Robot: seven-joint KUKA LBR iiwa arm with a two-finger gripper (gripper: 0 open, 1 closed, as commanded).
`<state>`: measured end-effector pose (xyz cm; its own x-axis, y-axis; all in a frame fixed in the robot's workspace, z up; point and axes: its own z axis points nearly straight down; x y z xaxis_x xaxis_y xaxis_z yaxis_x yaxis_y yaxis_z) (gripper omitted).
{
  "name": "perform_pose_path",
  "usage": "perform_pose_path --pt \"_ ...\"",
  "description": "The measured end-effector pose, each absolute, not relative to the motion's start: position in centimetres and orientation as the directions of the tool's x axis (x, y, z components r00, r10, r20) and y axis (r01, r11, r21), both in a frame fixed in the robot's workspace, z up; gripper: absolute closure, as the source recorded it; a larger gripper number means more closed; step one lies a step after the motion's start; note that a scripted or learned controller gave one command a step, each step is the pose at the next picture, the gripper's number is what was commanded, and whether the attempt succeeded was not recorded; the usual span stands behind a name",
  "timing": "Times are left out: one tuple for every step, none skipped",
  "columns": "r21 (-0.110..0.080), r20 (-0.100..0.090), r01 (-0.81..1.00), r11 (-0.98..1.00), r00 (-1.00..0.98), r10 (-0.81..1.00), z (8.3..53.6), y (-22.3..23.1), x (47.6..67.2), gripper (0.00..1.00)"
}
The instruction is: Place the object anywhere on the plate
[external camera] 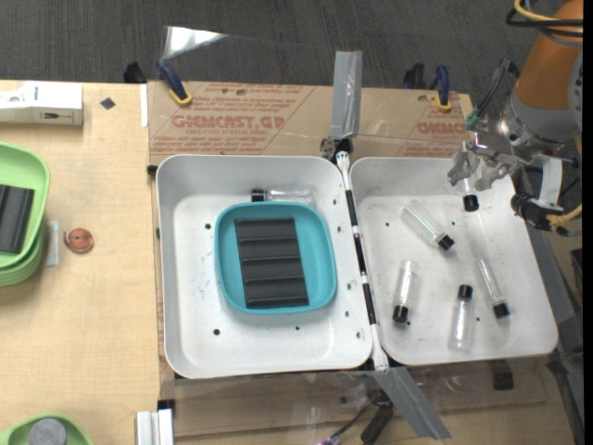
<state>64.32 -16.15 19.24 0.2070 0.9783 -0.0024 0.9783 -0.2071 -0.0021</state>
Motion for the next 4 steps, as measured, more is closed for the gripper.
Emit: perform_pose_path --pt "-0.003 0.000 0.999 0.037 -0.037 0.999 19.1 -7.6 62.7 1.00" --pt "-0.003 0.000 0.991 0.136 -0.136 0.991 19.1 -2.7 59.1 1.00" --pt "-0.003 -0.001 0.982 0.188 -0.188 0.982 19.1 5.1 52.5 1.00" --pt "-0.003 -0.001 0.982 0.187 -0.187 0.982 19.1 5.0 52.5 0.00"
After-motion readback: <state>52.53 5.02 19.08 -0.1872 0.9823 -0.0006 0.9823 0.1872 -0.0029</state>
